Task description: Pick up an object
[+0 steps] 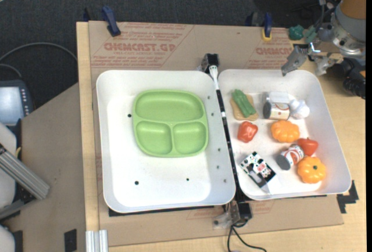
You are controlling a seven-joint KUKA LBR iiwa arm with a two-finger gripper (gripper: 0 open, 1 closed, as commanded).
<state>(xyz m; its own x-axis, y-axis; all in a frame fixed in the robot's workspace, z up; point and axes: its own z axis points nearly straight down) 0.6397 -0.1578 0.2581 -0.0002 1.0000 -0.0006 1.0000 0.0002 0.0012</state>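
Pincer [294, 61] sits at the far edge of the right bin [332, 129], above the rim, nothing between its fingers. Fingers too small/blurred here, can't tell if wide or narrow.

Targets all in the right bin, toward the near side from the pincer:
- white box [279, 107] w/ white blob [300, 109] touching it, closest, just below the pincer
- green veg [244, 103] on a tan slab, left of that
- red pepper [247, 131], mid-bin
- orange pumpkin [285, 131], centre
- can [289, 158] + red piece [308, 145], touching
- 2nd pumpkin [310, 170], near right corner
- b/w block [257, 168], near left corner

Risks, imo:
- clutter: box/blob and can/red piece/pumpkin packed tight, so a finger prob lands on a neighbour, shoves it, closes on air
- pumpkins round + smooth, likely squirt out of a 2-finger pinch
- a straight drop from here clips the rim, since the pincer is over the bin edge
- corner items sit on the sloped wall, poor finger clearance

Left bin [110, 146] has just a green tray [171, 123], well apart from the pincer.
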